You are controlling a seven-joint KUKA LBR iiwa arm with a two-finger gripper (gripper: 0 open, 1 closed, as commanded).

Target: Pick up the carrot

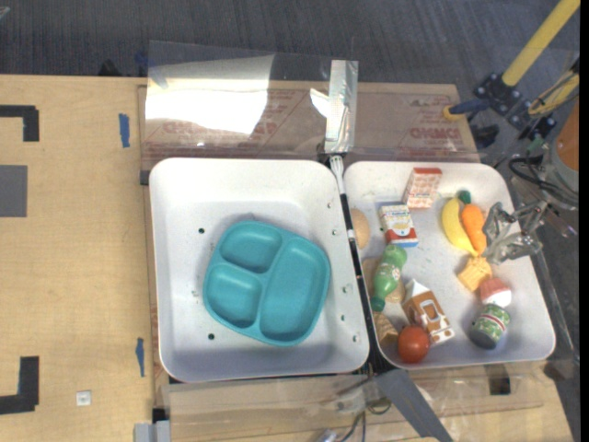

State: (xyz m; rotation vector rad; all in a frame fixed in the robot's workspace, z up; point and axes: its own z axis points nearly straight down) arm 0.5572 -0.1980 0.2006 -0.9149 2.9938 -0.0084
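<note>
A: Where is the small orange toy carrot with the green top (472, 226)?

B: In the right-hand shallow white bin (534, 295), near its upper right corner. It lies lengthwise, green tip pointing to the far side, touching the yellow plastic banana (452, 223) on its left.

A: And the metal two-finger tool (509, 235)?

B: Just to the right of the carrot, low over the same bin. Its silvery fingers look spread, and nothing sits between them. The carrot lies beside the tool, not in it.

A: What else is in that bin?

B: A red-and-white carton (422, 188) at the top, a small white-and-blue milk box (398, 223) below it, a green bottle-like toy (387, 272), a red tomato (413, 344) by the near edge, an orange-and-white boxed toy (427, 311), a yellow cracker-like piece (475, 271) just below the tool, and a round green-and-white can (488, 326) lower right.

A: The left bin?

B: The left white bin (179, 203) holds a teal divided plastic plate (267, 282), set at a slant in the middle. Both bins sit side by side on the light wooden table (69, 247).
</note>
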